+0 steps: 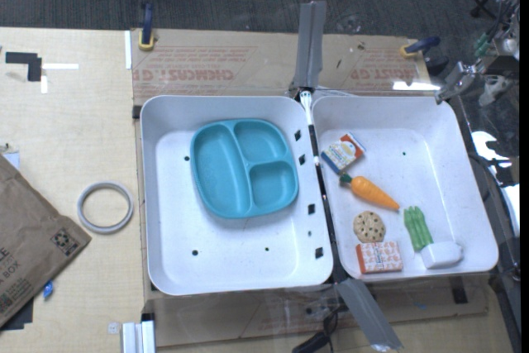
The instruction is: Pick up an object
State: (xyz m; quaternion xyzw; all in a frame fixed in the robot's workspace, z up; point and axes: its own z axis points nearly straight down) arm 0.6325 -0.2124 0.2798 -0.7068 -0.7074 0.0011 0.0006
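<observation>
The right bin holds several small items. A small white carton with an orange and blue print lies near its left wall. Just below it is a toy carrot, then a round cookie. A red and white packet rests at the front edge. A green bean-like piece and a white block lie toward the front right corner. In the left bin sits a teal divided plate.
On the wooden bench at the left lie a roll of tape and a brown cardboard box. Clamps hold the cardboard behind the bins. Cables and metal hardware crowd the upper right.
</observation>
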